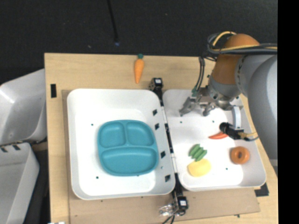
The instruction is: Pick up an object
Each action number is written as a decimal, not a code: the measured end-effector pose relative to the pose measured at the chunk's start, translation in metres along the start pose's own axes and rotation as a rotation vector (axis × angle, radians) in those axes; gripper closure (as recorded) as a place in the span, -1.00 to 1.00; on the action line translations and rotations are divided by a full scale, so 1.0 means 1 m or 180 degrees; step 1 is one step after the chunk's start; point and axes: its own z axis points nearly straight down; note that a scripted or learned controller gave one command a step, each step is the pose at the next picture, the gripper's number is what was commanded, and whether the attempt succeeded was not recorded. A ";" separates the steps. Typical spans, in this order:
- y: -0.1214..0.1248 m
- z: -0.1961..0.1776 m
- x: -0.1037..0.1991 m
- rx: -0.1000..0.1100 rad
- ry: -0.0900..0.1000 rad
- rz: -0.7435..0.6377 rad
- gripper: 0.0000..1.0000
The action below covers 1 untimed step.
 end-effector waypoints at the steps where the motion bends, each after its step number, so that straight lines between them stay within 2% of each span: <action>1: 0.002 -0.015 -0.001 -0.0024 -0.0004 -0.0001 1.00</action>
